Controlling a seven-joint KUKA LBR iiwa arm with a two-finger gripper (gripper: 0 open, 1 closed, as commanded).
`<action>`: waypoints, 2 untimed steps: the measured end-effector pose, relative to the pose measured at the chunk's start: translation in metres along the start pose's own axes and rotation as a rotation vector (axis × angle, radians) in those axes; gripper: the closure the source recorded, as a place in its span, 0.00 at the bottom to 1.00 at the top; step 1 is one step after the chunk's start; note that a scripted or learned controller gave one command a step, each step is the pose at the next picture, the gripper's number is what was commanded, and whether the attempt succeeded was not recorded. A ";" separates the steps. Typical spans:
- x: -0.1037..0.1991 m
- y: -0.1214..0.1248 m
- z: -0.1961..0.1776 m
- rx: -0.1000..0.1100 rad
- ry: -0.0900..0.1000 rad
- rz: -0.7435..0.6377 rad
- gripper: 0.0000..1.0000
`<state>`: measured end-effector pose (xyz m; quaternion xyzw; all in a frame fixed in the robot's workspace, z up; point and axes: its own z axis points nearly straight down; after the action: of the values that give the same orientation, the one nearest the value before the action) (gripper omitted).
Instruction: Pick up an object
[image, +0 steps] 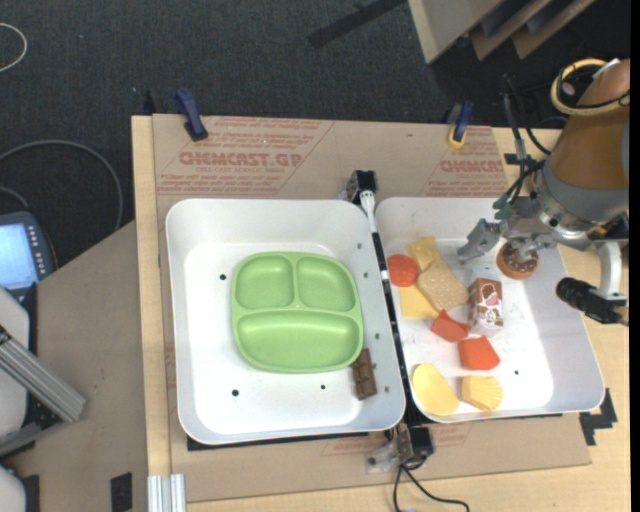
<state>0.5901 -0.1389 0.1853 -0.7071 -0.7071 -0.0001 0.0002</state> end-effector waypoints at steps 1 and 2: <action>-0.018 -0.019 0.083 -0.018 -0.007 0.000 0.00; -0.019 -0.018 0.072 -0.022 -0.010 0.001 1.00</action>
<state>0.5717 -0.1576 0.1129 -0.7074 -0.7067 -0.0044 -0.0108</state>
